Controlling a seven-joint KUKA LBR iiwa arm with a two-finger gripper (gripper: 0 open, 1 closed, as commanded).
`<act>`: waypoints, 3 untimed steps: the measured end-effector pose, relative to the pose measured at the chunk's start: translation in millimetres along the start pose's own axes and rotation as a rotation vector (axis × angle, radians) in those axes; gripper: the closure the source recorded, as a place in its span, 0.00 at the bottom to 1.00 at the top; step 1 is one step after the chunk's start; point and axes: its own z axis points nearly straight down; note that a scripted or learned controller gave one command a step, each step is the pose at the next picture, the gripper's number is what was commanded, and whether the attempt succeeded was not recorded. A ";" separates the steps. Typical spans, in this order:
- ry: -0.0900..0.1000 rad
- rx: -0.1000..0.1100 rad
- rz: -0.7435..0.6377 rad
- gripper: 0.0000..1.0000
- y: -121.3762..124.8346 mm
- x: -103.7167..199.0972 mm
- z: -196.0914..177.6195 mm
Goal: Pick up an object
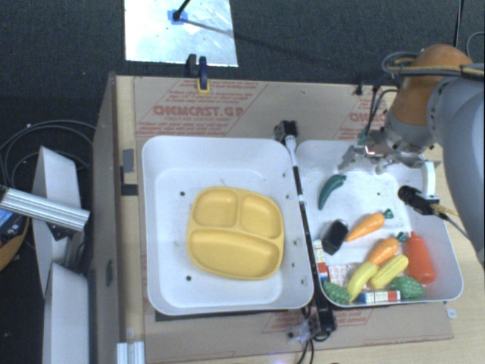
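Observation:
My gripper [370, 160] hangs over the back edge of the right bin [455, 279], its fingers spread open with nothing between them. Just below and to its left lies a green chili pepper [330, 190]. Further toward the front are a black block [335, 236], an orange carrot [367, 226], a second carrot [383, 249] and a red bottle [420, 259]. Two yellow toy pieces [362, 277] [389, 271], a green piece [409, 287] and a small printed box [379, 297] crowd the front edge.
The left bin [163, 203] holds a yellow divided plate [236, 232]. A black-and-white divider strip [299, 196] runs between the bins. A black plug with a white clip [415, 197] hangs from the arm over the right bin's right side.

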 end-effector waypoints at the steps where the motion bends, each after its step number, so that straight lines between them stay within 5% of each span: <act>1: 0.003 0.004 0.000 0.00 -0.4 73.6 7.5; 2: 0.001 0.001 -0.002 1.00 0.5 72.2 -3.9; 3: 0.001 0.001 -0.003 0.00 0.4 72.2 -3.7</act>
